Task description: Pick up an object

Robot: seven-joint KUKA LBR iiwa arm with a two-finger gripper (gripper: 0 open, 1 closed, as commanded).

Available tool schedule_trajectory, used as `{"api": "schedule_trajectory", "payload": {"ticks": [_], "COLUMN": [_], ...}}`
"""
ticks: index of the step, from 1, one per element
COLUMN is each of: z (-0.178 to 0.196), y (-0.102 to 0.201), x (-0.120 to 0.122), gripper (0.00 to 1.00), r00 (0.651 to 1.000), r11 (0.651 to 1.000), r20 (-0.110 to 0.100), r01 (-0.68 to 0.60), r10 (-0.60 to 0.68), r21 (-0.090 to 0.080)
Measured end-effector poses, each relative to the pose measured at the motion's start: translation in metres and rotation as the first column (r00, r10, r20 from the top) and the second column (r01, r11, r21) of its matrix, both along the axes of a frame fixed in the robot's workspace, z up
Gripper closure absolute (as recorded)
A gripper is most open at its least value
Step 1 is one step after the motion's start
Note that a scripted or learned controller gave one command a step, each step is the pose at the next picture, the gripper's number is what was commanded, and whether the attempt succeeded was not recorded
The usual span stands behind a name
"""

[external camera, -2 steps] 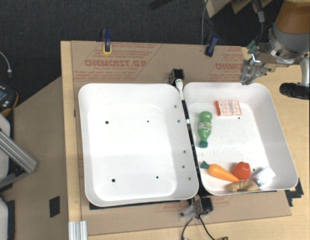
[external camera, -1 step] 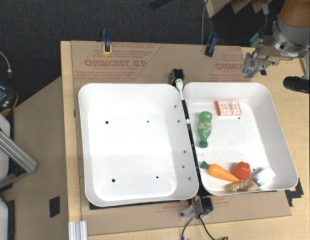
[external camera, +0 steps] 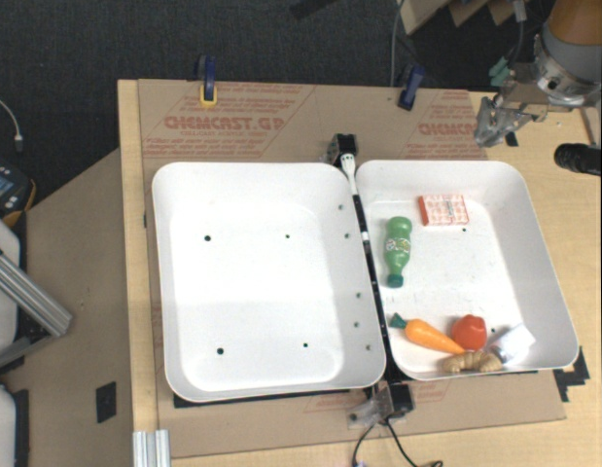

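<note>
The gripper [external camera: 492, 125] hangs above the bench past the far right corner of the right bin [external camera: 534, 222], gripping nothing; whether its jaws are wide or narrow I cannot tell. In that bin lie a green bottle [external camera: 397, 249], a red-and-white packet [external camera: 443, 210], and, near its front edge, a carrot [external camera: 427, 335] and a tomato [external camera: 469, 332]; the left bin [external camera: 184, 261] sits beside it

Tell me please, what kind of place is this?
Most likely a robotics lab bench set up for grasping trials. Two white bins are clamped side by side on a board, toy food such as a carrot lies in one, and a gripper hangs above.
</note>
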State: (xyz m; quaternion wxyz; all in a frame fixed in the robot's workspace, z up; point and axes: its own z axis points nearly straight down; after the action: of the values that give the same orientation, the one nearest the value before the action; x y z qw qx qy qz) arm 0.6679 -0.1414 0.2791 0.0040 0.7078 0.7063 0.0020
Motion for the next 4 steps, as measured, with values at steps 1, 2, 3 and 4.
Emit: {"api": "schedule_trajectory", "payload": {"ticks": [1,2,3,4], "z": [0.011,0.021,0.032,0.042], "y": [0.000,0.000,-0.001,-0.001], "x": [0.001,0.001,0.002,0.002], "gripper": [1.00,1.00,1.00,1.00], "r00": [1.000,1.000,1.000,1.000], "r11": [1.000,1.000,1.000,1.000], "r20": [0.003,0.007,0.010,0.014], "r01": [0.001,0.001,0.001,0.001], "r10": [-0.001,-0.001,-0.001,-0.001], "r21": [-0.001,-0.002,-0.003,-0.004]}}
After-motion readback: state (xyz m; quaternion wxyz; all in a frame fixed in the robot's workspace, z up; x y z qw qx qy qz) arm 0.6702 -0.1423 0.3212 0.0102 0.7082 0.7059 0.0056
